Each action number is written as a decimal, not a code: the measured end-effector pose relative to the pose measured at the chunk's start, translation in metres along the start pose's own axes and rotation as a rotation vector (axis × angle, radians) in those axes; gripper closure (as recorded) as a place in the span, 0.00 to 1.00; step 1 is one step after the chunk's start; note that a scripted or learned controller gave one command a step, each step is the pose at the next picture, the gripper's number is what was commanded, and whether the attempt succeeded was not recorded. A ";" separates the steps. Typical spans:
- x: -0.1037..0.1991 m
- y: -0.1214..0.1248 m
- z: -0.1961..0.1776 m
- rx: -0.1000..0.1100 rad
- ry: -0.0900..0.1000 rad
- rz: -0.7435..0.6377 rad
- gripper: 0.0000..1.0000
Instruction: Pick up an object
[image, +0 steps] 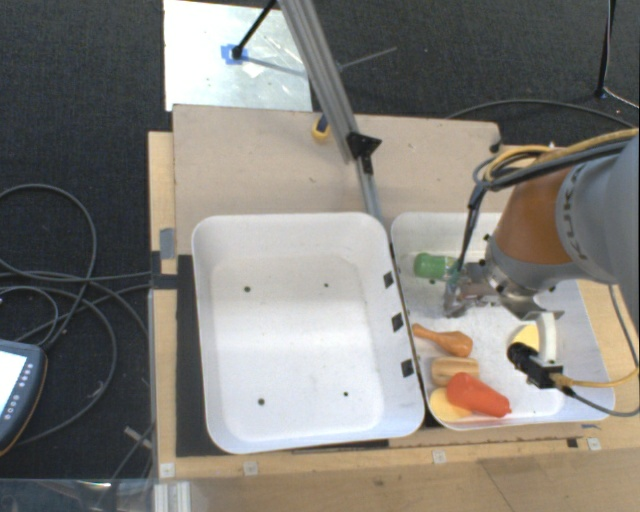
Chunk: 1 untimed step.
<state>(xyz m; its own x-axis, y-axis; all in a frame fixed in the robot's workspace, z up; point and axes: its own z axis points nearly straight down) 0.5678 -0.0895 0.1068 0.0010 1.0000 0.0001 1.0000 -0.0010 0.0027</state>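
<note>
In the right bin (590, 395) lie several small objects. A green piece (431, 265) rests near the bin's far left corner. An orange carrot-shaped piece (445, 340) lies mid-left, with a tan block (453, 369) just in front of it. A red piece (478, 396) sits partly on a yellow piece (443, 405) at the near edge. My gripper (456, 300) hangs low over the bin floor, just right of and below the green piece and above the orange piece. Nothing shows held in it.
The left bin (300, 330) stands beside the right one, their rims meeting at a wall with black clips (398, 322). A grey pole (335, 95) slants down from the top to the bins' far edge. Cables lie on the dark floor at left.
</note>
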 end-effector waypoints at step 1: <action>-0.009 0.009 -0.052 -0.004 -0.002 -0.003 1.00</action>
<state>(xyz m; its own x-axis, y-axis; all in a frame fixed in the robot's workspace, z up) 0.5763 -0.0981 0.1593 -0.0025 1.0000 -0.0017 1.0000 0.0025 0.0069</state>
